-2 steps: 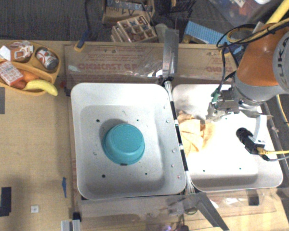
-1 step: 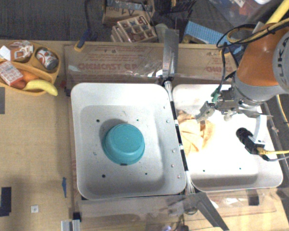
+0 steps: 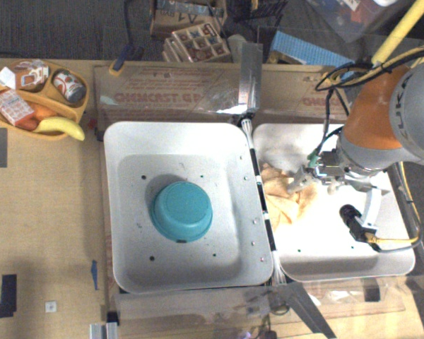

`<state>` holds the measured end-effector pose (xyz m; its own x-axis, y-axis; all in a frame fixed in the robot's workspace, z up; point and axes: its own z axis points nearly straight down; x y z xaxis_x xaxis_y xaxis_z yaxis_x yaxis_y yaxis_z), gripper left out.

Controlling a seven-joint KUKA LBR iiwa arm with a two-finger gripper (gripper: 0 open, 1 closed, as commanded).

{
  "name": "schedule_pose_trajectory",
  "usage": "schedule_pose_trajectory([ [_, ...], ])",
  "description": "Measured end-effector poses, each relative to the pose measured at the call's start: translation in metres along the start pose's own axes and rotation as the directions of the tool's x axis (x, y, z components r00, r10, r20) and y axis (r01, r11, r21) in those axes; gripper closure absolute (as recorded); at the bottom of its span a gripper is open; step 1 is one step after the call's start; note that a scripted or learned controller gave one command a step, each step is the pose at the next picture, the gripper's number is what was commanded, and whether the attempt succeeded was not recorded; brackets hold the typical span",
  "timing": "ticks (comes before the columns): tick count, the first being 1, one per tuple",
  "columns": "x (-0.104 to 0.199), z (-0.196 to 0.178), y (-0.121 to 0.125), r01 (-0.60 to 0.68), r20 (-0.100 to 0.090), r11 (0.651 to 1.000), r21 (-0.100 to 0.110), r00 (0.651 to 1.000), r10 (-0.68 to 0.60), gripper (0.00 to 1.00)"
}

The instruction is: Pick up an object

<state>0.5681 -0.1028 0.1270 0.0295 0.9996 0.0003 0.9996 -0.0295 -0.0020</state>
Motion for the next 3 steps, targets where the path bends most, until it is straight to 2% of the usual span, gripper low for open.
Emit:
schedule_pose_trajectory([
  [1,0.008,0.035,-0.001,-0.029,0.001,0.999,-0.014,1.0,0.029,0.0],
  [2,0.008,0.025,0.0,-0.032,-0.002,0.999,-0.019,0.999,0.032,1.0],
  [3,0.042,-0.089,-0.002,-0.022,0.001,1.0,-0.001,1.0,0.022,1.0],
])
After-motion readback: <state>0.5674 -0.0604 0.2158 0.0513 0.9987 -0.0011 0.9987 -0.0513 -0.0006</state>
